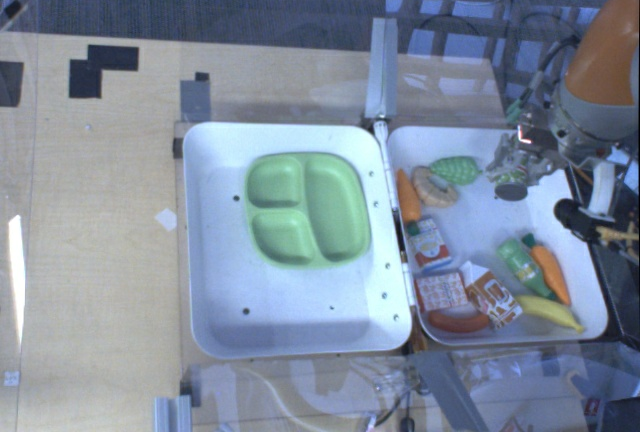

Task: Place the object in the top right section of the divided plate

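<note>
Light wood desk point(90, 250) carries two shallow white bins side by side. Left bin point(215, 320) holds the green divided plate point(305, 208), sitting a bit far of centre; its sections are bare, incl. the top right section point(335, 205).

Right bin point(590, 320) holds all the loose items. Along its left wall: an orange carrot point(407, 196), w/ a round bagel-like ring point(436, 187) just beside it and a green leafy piece point(456, 167) touching the ring on the far-right side. Nearer: a small carton point(429, 245), then a red-and-white box point(441, 291), a brown-and-white pack point(493, 297) and a red sausage point(459, 322) at the near wall. On the right side: a green bottle point(519, 259), a second carrot point(550, 273) right next to it, and a yellow banana point(550, 312) near the near-right corner.

Arm point(605, 60) comes in from the right, orange band above the wrist. Claw point(513, 170) hangs over the far-right part of the right bin, well apart from the plate. Can't tell whether it is spread or pressed together, or whether anything sits in it; which item is the task's object isn't clear either, all of them lie in the right bin.
</note>
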Available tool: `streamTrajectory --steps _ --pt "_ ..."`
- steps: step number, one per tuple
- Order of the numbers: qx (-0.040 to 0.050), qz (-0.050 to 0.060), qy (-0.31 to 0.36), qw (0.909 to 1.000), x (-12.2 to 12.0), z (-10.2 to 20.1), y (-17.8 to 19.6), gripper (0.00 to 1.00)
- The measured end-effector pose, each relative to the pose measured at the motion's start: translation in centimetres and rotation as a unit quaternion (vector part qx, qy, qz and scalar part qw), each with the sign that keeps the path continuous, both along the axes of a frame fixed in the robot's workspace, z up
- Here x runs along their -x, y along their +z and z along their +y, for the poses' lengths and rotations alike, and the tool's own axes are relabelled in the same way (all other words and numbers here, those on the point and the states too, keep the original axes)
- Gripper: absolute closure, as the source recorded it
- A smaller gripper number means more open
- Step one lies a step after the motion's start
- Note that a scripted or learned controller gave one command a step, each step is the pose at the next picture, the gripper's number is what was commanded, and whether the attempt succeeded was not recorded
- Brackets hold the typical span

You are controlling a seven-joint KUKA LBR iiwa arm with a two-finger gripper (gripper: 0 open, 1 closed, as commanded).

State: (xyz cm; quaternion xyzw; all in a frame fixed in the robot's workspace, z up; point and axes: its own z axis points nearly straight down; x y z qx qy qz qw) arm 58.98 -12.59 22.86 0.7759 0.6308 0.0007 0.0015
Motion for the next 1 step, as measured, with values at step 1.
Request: streamTrajectory --steps 1 --pt "0.0004 -0.002 0.240 0.9708 -7.27 7.26 -4.24 1.00"
